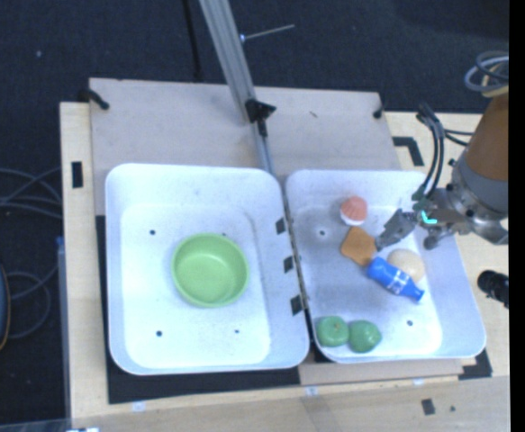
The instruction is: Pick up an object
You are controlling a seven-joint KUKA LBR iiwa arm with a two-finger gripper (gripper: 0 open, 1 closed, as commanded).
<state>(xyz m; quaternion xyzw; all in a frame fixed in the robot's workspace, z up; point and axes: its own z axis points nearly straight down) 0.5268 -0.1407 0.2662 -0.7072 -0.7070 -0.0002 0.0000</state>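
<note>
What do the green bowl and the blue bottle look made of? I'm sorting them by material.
Green bowl: likely plastic, matte, one even color with a soft sheen. Blue bottle: probably plastic too, smooth, with a pale cap end; too small to be sure.

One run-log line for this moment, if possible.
end effector: over right white bin, open, holding nothing | nearest: blue plastic bottle, orange block | left white bin: green round bowl

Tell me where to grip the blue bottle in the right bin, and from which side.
Grip the blue bottle mid-body, from above, fingers across its narrow width. It lies flat, slanted, its long axis running upper-left to lower-right. The cream ball touches its upper side, so that finger has little room; the lower-left side looks freer.
</note>
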